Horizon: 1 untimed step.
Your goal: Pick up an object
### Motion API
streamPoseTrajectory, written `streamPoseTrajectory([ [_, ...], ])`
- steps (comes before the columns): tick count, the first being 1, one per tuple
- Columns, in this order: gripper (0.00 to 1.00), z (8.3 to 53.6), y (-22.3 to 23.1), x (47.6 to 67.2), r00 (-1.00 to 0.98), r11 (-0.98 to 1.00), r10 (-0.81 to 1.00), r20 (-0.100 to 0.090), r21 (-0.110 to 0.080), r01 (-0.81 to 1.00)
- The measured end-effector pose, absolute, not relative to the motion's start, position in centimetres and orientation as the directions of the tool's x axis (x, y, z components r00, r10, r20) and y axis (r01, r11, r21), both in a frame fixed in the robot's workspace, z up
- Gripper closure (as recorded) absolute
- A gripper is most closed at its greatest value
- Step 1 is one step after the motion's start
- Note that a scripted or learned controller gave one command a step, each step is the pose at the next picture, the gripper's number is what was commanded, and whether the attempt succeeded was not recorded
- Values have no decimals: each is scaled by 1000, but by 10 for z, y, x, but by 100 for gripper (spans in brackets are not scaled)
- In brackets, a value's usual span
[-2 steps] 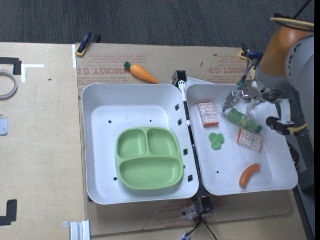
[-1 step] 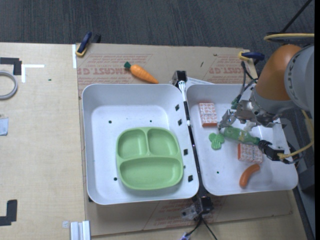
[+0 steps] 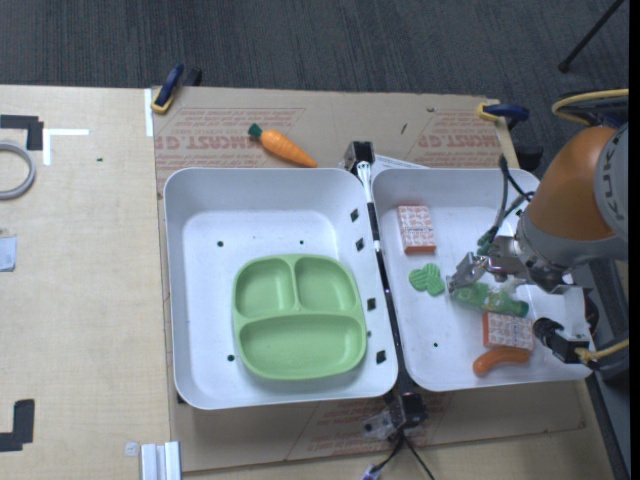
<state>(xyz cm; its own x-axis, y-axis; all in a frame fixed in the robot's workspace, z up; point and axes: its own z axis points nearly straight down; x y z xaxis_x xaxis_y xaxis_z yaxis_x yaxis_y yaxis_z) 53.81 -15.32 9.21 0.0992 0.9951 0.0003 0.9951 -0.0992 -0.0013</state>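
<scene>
Reaching into the right bin (image 3: 440, 353), the gripper (image 3: 472, 274) seems to touch a green bottle-like object (image 3: 490, 299) near the bin's right edge; finger spread unclear. Cardboard (image 3: 330, 128) covers the bench; dark carpet (image 3: 300, 18) beyond.

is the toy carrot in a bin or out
Out. The toy carrot lies on the cardboard behind the left bin, beyond its far rim and touching neither bin.

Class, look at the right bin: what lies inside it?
Inside the right bin: a pink block, a green toy, a green bottle by the tool, an orange block, a sausage. The arm covers its right side.
</scene>
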Motion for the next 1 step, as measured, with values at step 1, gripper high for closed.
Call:
streamPoseTrajectory([
  [1, 0, 92, -164, 478, -194, 194, 981, 1, 0, 981],
])
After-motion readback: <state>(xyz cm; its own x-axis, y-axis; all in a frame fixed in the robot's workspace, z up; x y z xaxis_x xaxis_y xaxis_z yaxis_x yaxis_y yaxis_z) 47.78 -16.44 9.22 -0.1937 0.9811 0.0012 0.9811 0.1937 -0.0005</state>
